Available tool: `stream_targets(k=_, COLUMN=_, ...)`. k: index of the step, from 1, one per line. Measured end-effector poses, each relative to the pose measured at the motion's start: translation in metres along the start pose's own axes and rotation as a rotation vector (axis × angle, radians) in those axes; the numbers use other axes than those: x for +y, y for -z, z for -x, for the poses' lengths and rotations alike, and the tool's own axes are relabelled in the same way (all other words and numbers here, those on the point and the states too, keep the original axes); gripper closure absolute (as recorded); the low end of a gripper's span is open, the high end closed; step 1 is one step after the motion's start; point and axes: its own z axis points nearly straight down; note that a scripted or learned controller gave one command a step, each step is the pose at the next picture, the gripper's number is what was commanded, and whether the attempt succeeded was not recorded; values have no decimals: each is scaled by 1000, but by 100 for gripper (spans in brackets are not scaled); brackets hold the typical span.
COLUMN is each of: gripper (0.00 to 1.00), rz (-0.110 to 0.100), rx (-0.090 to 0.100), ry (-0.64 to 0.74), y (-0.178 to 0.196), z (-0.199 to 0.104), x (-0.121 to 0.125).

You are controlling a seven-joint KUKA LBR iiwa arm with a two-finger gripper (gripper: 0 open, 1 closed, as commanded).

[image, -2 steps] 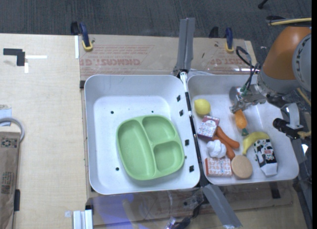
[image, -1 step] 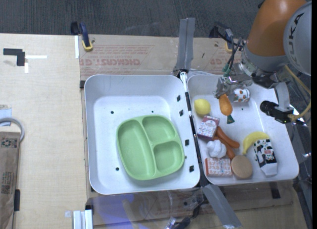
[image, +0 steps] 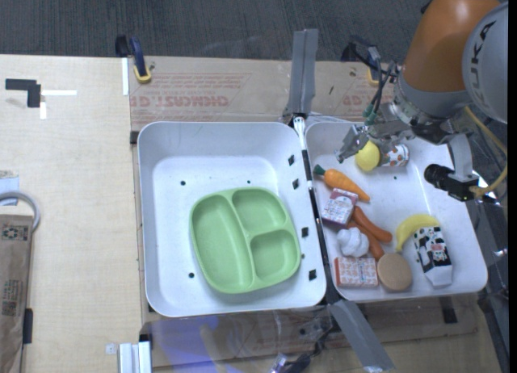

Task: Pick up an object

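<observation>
The green divided plate looks like matt plastic, the two white bins smooth and slightly glossy, the bench pale bare wood.

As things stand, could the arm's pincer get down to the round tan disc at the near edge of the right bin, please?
Probably yes. The round tan disc lies flat with its top uncovered, though a checkered packet and a cow-print carton crowd its sides. The pincer hovers at the bin's far end beside a yellow lemon.
</observation>
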Motion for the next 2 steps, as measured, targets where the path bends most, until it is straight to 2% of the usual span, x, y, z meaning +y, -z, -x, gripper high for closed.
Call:
stream_targets(k=1, gripper=0, rz=1, rx=1, ry=300, y=-85, z=54, x=-19)
stream_targets(k=2, gripper=0, rz=2, rx=0, ry=346, y=-26, z=19, x=-43)
